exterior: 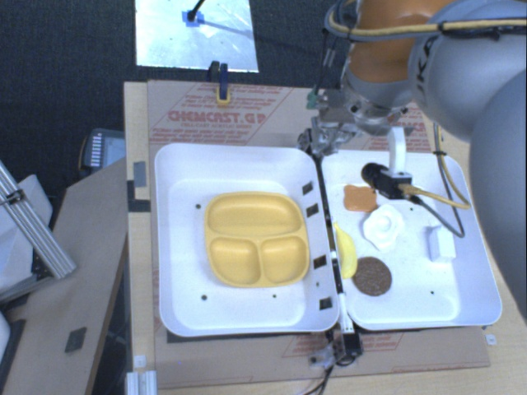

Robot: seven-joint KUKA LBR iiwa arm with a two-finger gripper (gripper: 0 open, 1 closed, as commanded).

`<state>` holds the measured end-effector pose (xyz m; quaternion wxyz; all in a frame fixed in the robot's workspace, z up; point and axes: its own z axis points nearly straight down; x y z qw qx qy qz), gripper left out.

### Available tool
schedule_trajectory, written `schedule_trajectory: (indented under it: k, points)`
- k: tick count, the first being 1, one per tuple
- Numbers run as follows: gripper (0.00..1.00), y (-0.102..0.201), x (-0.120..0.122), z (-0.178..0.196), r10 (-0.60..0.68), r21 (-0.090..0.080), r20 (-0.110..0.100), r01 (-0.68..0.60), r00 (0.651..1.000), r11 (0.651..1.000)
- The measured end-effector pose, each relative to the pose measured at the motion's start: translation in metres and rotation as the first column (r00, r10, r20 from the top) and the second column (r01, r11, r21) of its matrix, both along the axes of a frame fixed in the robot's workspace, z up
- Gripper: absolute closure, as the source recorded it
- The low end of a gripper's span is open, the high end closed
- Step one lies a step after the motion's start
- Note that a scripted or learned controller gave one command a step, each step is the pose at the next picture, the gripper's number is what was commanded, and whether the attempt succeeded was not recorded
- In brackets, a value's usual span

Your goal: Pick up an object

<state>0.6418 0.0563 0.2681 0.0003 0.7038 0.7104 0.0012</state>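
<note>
Two white bins [247, 159] are sitting side by side. I cannot tell the gripper's [328, 138] grip. Below it are lying an orange piece [359, 197], a white egg [382, 227] and a brown cookie [372, 276].

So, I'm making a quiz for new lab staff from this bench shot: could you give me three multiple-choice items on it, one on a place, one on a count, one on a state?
1. Which bin holds the yellow divided tray?
A. the left bin
B. the right bin
C. neither; it lies on the bench

2. How many compartments does the tray have?
A. two
B. three
C. five

3. How does the brown round piece lie?
A. inside the tray
B. stacked on the orange piece
C. flat on the floor of the right bin

Answers:
1 A: the tray sits in the middle of the left bin.
2 B: one long section above two smaller ones.
3 C: it rests on the bin floor, apart from the orange piece.
</note>
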Motion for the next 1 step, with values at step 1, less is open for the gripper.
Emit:
schedule_trajectory:
  k: [1]
  points:
    - [1.00, 0.0504, -0.0041, -0.0018, -0.001, 0.000, 0.000, 0.001, 1.000, 1.000]
